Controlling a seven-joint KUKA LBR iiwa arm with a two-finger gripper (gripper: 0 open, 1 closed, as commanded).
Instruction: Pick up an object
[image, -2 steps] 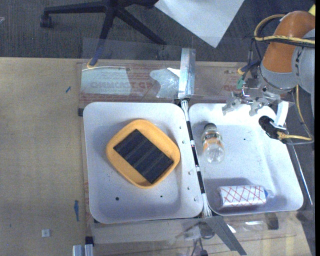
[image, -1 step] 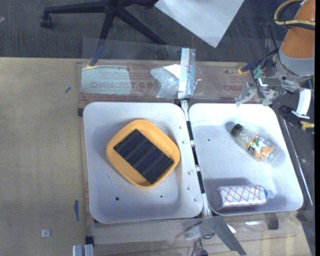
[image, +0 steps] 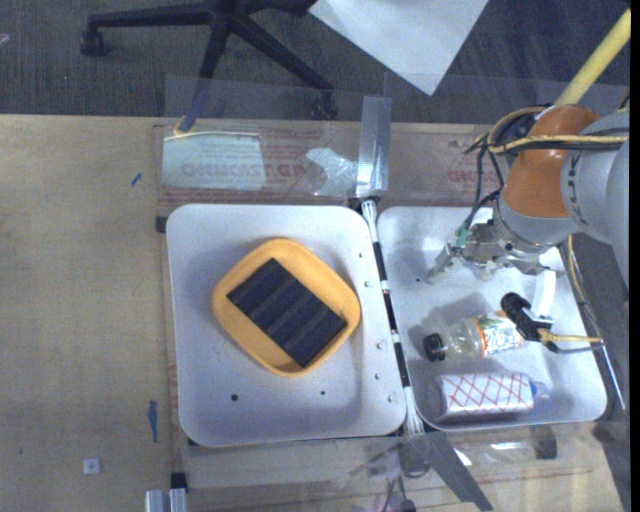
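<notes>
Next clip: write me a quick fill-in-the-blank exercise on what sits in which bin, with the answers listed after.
1. The orange tray with the dark ribbed insert lies in the ____ bin.
2. The clear bottle lies on its side, its black cap pointing toward the ____ bin.
3. The white packet with the red crosshatch pattern lies ____ the camera than the bottle.
4. The end effector hangs over the ____ bin.

Answers: left; left; nearer; right
</notes>
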